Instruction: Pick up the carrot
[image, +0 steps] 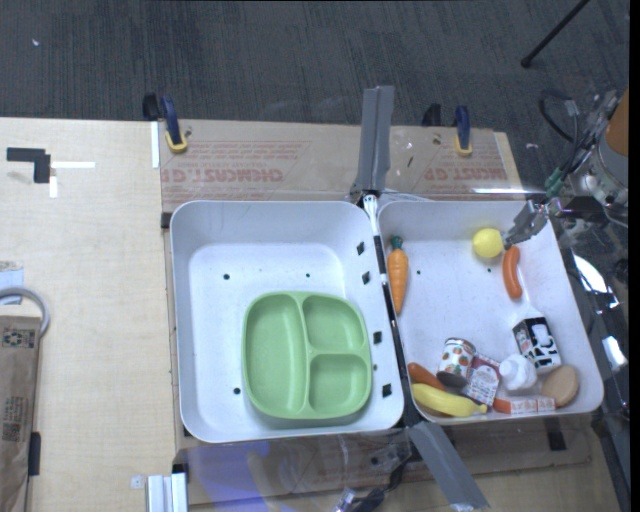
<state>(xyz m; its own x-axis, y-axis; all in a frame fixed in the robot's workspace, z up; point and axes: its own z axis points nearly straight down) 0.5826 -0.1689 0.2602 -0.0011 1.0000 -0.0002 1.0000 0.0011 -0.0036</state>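
Observation:
The carrot (398, 276), orange with a small green top, lies lengthwise along the left wall of the right bin (440, 300), its green end pointing to the back. My gripper (522, 230) hangs over the bin's back right corner, just right of a yellow lemon (487, 243) and above a red sausage-shaped item (512, 272). It is well to the right of the carrot and apart from it. Nothing is visibly held.
The left bin (200, 300) holds a green divided plate (306, 355). At the right bin's front lie a small can (456, 358), a banana (447, 402), a red packet (483, 380), a black-and-white bottle (535, 344) and a brown potato-like item (563, 384).

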